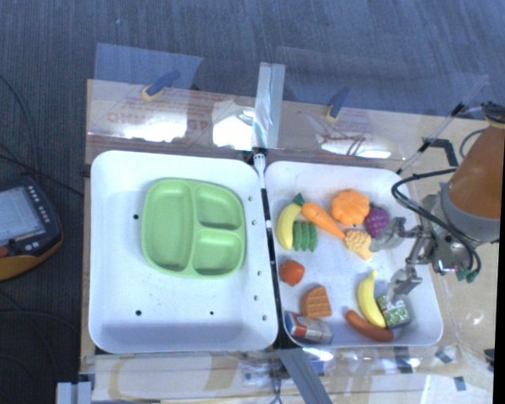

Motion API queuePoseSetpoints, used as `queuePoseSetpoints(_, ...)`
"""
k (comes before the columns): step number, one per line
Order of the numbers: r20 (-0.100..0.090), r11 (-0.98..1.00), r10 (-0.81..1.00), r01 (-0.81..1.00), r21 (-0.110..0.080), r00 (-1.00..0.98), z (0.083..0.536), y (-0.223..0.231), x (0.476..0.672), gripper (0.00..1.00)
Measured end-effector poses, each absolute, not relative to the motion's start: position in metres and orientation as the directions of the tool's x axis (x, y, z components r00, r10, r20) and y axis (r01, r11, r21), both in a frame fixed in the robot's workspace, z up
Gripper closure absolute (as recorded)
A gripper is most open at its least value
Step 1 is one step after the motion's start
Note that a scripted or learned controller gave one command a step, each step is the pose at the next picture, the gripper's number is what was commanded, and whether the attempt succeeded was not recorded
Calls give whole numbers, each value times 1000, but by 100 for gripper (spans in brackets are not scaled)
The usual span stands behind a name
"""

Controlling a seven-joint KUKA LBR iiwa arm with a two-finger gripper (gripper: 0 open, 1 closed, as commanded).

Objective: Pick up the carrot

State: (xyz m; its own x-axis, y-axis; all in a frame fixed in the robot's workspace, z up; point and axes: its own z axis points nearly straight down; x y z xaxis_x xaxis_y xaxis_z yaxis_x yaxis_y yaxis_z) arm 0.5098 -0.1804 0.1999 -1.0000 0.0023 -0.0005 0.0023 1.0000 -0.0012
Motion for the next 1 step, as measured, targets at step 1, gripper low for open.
queuePoseSetpoints(1,2,975,221,221,1,-975,133,-140,595,0)
